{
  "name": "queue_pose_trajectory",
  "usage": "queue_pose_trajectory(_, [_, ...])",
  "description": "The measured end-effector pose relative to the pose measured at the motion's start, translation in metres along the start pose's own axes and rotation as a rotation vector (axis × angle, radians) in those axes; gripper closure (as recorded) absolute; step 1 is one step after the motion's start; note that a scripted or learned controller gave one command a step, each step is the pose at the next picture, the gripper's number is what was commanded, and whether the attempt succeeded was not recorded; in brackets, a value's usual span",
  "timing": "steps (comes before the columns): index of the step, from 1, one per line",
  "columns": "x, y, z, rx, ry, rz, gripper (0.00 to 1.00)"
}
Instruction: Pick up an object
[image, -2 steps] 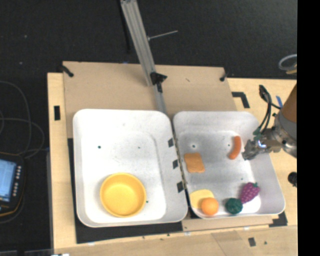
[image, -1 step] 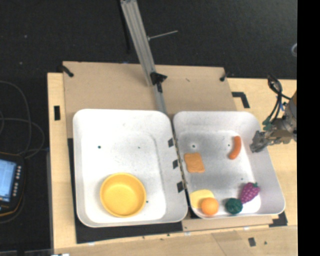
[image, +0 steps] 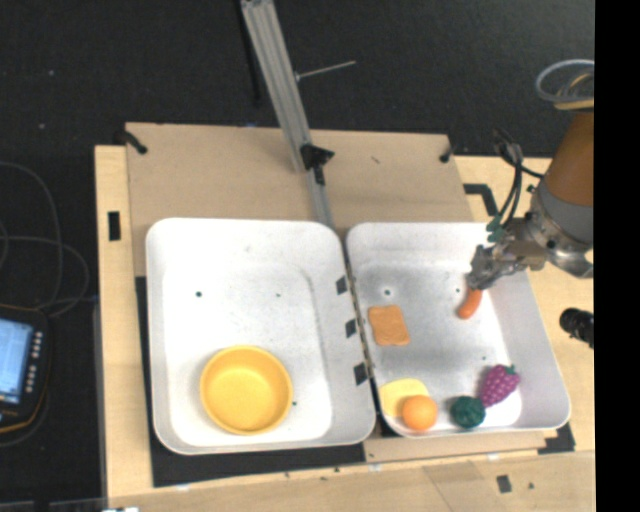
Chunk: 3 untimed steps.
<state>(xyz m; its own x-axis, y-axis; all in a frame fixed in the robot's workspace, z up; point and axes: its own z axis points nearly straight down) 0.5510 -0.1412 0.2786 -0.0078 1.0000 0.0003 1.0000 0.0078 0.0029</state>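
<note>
My gripper (image: 481, 282) hangs over the right bin (image: 430, 250), near its right wall. A small orange carrot (image: 468, 303) points down and to the left from the fingertips, its upper end pinched between them. The fingers are shut on that end. The grey wrist and the orange band reach in from the right above it.
The right bin also holds a tan square piece (image: 388, 325), a yellow piece (image: 400, 390), an orange ball (image: 419, 412), a dark green object (image: 465, 411) and purple grapes (image: 498, 383) along its front. A yellow bowl (image: 246, 388) sits in the left bin (image: 200, 260). A metal pole (image: 290, 100) rises behind the bins.
</note>
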Motion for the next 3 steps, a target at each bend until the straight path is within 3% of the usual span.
queue_pose_trajectory(1, [0.049,0.017,0.016,0.003,0.0,0.003,1.0])
queue_pose_trajectory(3, [0.158,0.048,0.011,0.003,0.0,0.004,1.0])
